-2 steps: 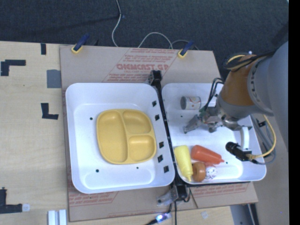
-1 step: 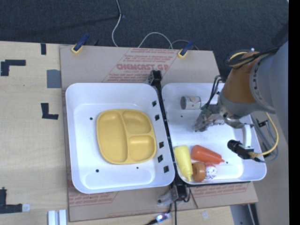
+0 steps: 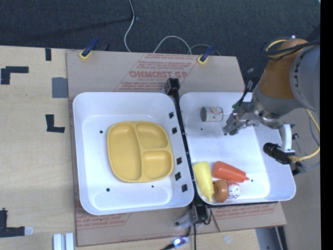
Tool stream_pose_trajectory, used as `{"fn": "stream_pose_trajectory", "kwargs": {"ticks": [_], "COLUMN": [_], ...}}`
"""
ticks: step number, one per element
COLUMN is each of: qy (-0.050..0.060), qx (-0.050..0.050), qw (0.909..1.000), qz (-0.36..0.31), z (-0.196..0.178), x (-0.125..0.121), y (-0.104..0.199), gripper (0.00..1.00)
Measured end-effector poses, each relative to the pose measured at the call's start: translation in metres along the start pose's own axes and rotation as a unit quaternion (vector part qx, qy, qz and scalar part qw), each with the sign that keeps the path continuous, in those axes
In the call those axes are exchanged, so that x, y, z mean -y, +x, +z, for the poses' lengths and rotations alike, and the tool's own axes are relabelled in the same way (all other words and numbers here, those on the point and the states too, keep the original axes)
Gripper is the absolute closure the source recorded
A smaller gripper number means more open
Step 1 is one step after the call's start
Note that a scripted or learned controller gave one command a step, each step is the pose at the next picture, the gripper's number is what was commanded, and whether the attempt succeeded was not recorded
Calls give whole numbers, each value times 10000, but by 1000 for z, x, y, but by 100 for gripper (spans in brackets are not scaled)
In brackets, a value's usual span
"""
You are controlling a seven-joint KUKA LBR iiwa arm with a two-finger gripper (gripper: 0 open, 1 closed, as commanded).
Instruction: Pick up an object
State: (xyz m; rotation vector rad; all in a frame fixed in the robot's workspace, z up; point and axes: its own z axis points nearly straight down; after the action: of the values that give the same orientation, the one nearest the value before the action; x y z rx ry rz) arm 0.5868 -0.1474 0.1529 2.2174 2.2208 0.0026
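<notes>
Gripper (image 3: 229,129): dark two-finger unit on the grey arm with orange band (image 3: 278,82), entering from the right of the frame and hanging over the upper middle of the right shallow white plastic bin (image 3: 281,191); nothing shows between its tips, and whether they stand apart or together cannot be told at this size. Small grey-and-white cylindrical can (image 3: 212,113): lying on its side in the upper left part of the right bin, just left of the gripper and apart from it. Yellow plastic banana-shaped item (image 3: 203,178): lower left of the right bin, against the dividing wall, lying lengthwise toward the bottom of the frame. Orange plastic carrot-shaped item (image 3: 229,171): just right of the yellow item, slanting toward the lower right. Small round brown item (image 3: 220,190): below the carrot shape, touching the yellow item. Small white item with dark marks (image 3: 234,191): just right of the brown one; its shape is too small to tell. Yellow plastic three-compartment plate (image 3: 139,151): flat in the middle of the left shallow white plastic bin (image 3: 91,191). Brown cardboard sheet with red lettering (image 3: 156,74): beneath both bins, held at its upper edge by two yellow-and-blue clamps (image 3: 89,48). White cable (image 3: 130,30): looping across the dark carpet (image 3: 62,14) at the top of the frame.
</notes>
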Motion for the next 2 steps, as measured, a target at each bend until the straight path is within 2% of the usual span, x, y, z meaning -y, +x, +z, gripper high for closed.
{"fn": "stream_pose_trajectory", "kwargs": {"ticks": [1,2], "qy": [-2,31], "qx": [-1,-11], "qw": [10000,10000], "qz": [-1,-17], "z": [-53,-45], "x": [-1,17], "y": [0,52], "gripper": [100,100]}}
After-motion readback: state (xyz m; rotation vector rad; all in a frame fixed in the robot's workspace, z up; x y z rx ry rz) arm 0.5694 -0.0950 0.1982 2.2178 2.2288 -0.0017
